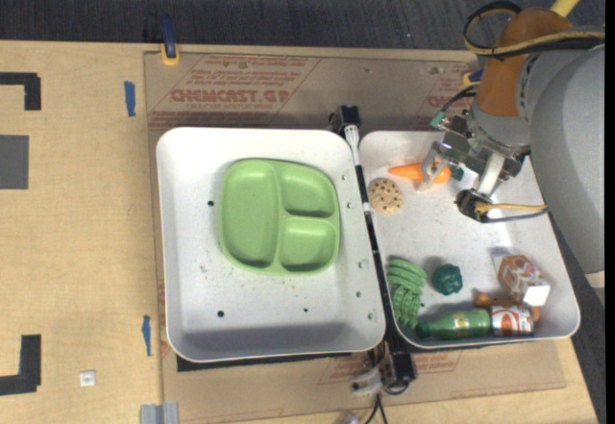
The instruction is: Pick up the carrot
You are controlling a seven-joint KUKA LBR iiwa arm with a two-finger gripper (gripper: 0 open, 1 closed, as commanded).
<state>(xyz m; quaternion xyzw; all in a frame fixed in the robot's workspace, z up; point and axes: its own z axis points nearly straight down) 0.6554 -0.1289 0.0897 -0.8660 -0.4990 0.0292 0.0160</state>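
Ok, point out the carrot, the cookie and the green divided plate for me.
carrot [407, 171]: camera view, right bin, on its pointed orange end left of the gripper.
cookie [385, 193]: camera view, right bin, centre of its speckled top.
green divided plate [252, 215]: camera view, left bin, floor of its large compartment.

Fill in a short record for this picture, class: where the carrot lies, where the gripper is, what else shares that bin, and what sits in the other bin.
carrot: top of the right bin, orange, lying flat
gripper: at the carrot's right end; hold not clear
nearest neighbour: cookie, lower left of the carrot
front of right bin: green bottle, leafy green toy, teal ball
left bin: green divided plate
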